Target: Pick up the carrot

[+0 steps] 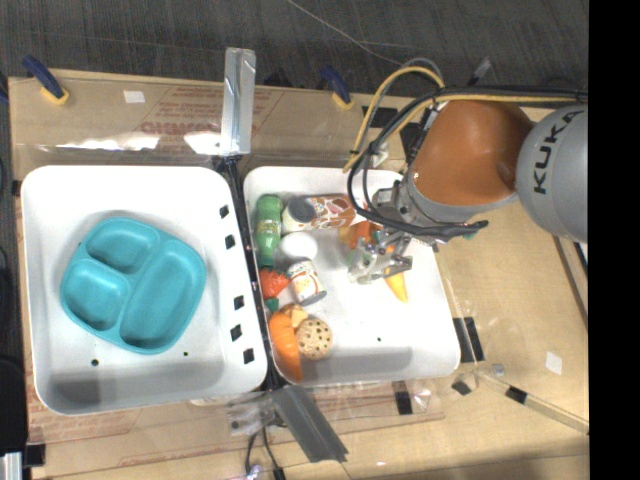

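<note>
An orange carrot (358, 234) lies in the right bin (425, 343), near its middle back, partly covered by the arm's wrist. My gripper (380, 264) hangs low over the bin floor just right of and in front of the carrot, beside a yellow piece (398, 288). The wrist and its cables hide the carrot's right end. I cannot make out anything held in the gripper.
Along the right bin's left side lie a green bottle (268, 222), a white egg shape (297, 244), a printed packet (328, 208), a small jar (305, 281), a red tomato (274, 284), an orange pumpkin (283, 334) and a cookie (316, 337). The left bin (50, 368) holds a teal divided plate (133, 283).
</note>
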Controlling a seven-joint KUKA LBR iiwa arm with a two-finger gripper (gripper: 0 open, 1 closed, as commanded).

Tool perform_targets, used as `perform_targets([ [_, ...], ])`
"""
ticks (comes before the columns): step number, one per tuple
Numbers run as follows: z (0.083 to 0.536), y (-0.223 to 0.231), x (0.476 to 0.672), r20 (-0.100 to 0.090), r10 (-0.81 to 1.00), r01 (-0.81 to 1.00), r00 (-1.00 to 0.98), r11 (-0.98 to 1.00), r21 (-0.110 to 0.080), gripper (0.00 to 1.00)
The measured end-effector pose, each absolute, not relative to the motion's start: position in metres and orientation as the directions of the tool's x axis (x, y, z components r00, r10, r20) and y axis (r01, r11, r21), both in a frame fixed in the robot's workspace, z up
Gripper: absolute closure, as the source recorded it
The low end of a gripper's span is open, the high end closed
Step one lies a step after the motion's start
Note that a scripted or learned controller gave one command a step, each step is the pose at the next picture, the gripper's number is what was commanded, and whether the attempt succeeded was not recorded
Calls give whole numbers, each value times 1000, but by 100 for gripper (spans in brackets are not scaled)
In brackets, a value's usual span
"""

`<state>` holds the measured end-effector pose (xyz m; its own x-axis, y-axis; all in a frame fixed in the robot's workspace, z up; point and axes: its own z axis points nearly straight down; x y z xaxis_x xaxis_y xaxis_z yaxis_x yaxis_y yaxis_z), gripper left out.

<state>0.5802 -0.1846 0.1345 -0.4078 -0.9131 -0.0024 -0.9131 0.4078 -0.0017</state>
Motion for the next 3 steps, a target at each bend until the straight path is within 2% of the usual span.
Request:
perform_targets([
  [1, 172, -141, 626, -3, -924, -924, -384, 384, -3, 100],
  [2, 143, -193, 657, -2, -996, -996, -92, 92, -1, 100],
  [3, 332, -210, 658, 4, -879, -879, 476, -476, -6, 100],
])
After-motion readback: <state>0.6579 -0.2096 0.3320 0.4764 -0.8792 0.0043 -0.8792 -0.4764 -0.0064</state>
